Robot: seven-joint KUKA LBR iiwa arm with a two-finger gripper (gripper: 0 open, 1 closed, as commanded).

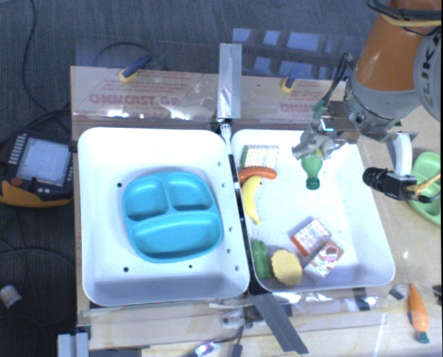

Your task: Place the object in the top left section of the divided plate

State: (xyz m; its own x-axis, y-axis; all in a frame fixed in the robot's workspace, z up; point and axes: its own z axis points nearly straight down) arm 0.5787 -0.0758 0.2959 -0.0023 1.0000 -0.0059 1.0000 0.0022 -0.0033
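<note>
A blue divided plate [223, 216] lies in the left bin [102, 151]; its top left section [143, 198] holds nothing. Over the upper part of the right bin [370, 233] my gripper [314, 152] is shut on a small green bottle [313, 171], which hangs neck-up from the fingers above the bin floor. The bottle is well to the right of the plate, past the wall between the two bins.
The right bin also holds a white and green box [260, 155], an orange sausage [257, 173], a banana [249, 200], a green vegetable [260, 258], a yellow round piece [286, 267] and two red cartons [316, 243]. A green dish [428, 188] sits on the bench at right.
</note>
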